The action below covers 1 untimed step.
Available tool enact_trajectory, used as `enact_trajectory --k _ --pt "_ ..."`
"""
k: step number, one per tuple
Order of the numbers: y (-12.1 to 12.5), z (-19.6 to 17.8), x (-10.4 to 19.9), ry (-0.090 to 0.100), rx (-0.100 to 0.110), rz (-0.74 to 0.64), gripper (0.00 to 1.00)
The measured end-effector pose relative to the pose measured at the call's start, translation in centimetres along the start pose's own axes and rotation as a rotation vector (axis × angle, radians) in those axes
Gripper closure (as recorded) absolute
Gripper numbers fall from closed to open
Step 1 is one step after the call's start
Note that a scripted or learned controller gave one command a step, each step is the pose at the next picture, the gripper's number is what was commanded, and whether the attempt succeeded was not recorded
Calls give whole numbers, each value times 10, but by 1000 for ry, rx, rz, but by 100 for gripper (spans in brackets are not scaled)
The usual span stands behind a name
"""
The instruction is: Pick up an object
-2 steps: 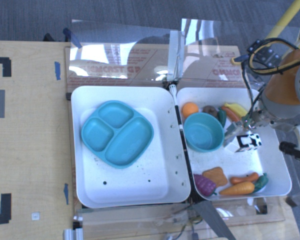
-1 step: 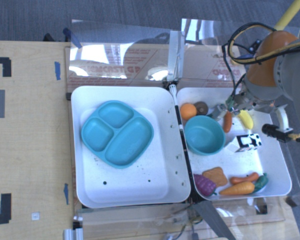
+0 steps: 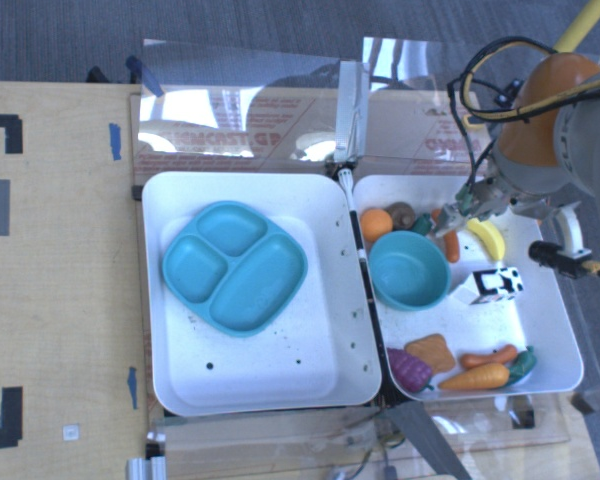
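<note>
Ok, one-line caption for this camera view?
Grey arm's hand low in right white bin near yellow toy banana; blue divided plate in left bin.

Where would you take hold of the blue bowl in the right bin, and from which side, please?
The blue bowl stands upright with its mouth open, so its thin rim is probably the best grip: come straight down with one finger inside and one outside. I would choose the near rim, since the orange crowds its far side. The gripper is beyond the bowl.
</note>
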State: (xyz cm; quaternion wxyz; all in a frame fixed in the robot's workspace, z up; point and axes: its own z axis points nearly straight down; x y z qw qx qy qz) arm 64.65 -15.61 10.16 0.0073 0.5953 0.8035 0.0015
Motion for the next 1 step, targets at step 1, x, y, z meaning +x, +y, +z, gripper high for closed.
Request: enact_trajectory --k 1 --pt "36 -130 29 3 -5 62 100"
